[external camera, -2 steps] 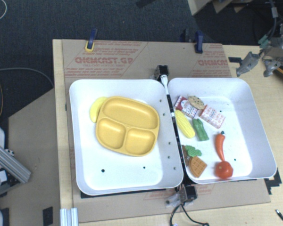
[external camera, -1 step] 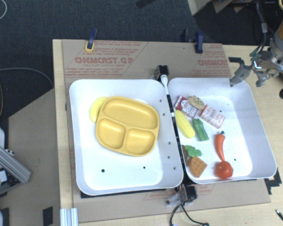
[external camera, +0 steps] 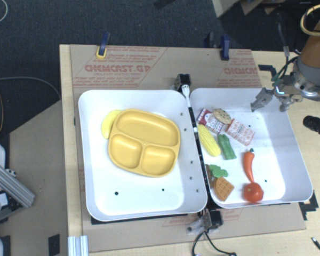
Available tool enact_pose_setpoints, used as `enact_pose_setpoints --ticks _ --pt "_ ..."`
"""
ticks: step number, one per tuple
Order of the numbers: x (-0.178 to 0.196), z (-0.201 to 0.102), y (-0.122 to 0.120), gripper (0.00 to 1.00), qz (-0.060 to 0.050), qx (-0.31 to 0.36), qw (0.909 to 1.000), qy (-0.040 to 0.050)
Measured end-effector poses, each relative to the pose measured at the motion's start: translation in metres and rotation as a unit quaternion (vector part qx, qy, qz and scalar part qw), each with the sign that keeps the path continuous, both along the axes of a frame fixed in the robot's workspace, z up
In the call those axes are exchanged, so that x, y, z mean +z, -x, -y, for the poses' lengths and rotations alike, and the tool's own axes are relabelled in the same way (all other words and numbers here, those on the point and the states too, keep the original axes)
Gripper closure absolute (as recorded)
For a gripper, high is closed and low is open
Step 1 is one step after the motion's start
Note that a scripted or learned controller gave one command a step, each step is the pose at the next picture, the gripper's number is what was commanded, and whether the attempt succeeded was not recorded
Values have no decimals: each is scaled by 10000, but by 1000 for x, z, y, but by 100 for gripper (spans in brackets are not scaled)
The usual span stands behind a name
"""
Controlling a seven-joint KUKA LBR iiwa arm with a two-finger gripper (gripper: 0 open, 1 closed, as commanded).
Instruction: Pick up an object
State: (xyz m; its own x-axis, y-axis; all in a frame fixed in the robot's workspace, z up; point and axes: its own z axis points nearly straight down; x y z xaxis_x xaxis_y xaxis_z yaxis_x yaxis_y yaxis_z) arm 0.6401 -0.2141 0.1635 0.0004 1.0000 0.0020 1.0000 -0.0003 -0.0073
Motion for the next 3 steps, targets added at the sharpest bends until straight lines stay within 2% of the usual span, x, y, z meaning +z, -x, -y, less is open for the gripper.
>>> enact_pose_setpoints --ticks 1,2,3 --pt "-45 5 0 0 8 1 10000 3" --pt "-79 0 -2 0 34 23 10000 -31" --pt "-67 2 -2 100 52 28 10000 4"
